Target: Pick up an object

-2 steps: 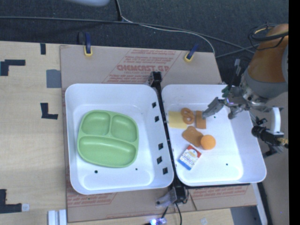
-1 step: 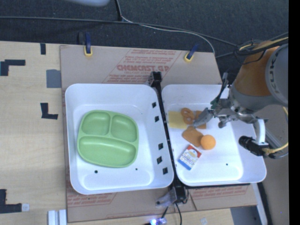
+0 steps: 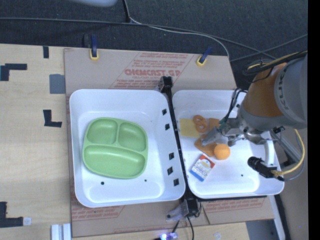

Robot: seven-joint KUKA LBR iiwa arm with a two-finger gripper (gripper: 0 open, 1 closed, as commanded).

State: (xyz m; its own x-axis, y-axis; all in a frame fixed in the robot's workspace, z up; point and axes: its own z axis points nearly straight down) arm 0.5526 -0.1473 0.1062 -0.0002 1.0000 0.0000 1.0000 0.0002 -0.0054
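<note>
I saw a smooth round orange ball just beside the pincer; grip state, I couldn't tell.

My claw sits low in the right bin, crowded by the orange ball just beside it, the brown piece, the yellow slab and pretzel. The small carton blocks the front left; bare floor lies toward the front right. In the left bin, the green tray takes the middle, leaving room along the walls
</note>
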